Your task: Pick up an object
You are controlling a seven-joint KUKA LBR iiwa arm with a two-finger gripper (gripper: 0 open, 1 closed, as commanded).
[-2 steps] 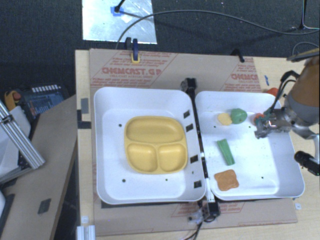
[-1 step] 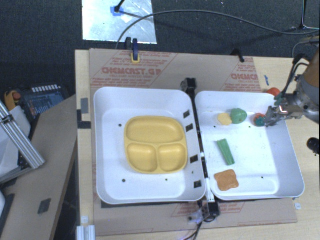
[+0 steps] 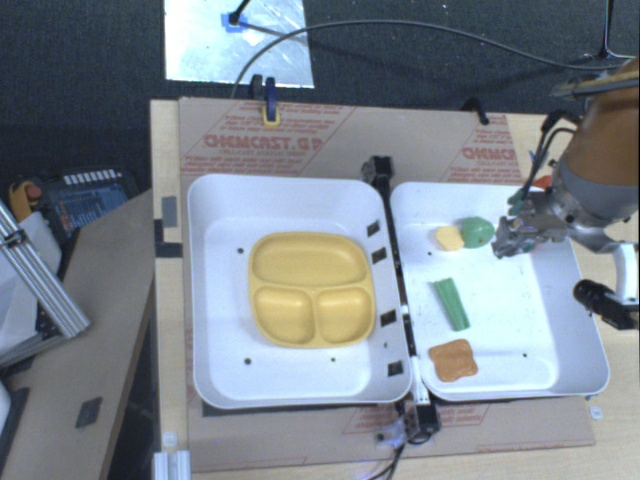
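In the right bin (image 3: pixel 560 368) lie several small objects: a yellow piece (image 3: pixel 449 238), a round green piece (image 3: pixel 477 231) touching its right side, a long green block (image 3: pixel 451 303) and an orange-brown piece (image 3: pixel 453 360) near the front. My gripper (image 3: pixel 512 241) hangs over the right bin just right of the round green piece, with the orange-banded arm behind it. I see nothing between its fingers.
The left bin (image 3: pixel 215 268) holds a yellow tray (image 3: pixel 306 288) with three compartments. A black divider with clips (image 3: pixel 385 258) runs between the bins. A black fitting (image 3: pixel 605 303) sits at the right bin's right rim. Cables cross the dark floor behind.
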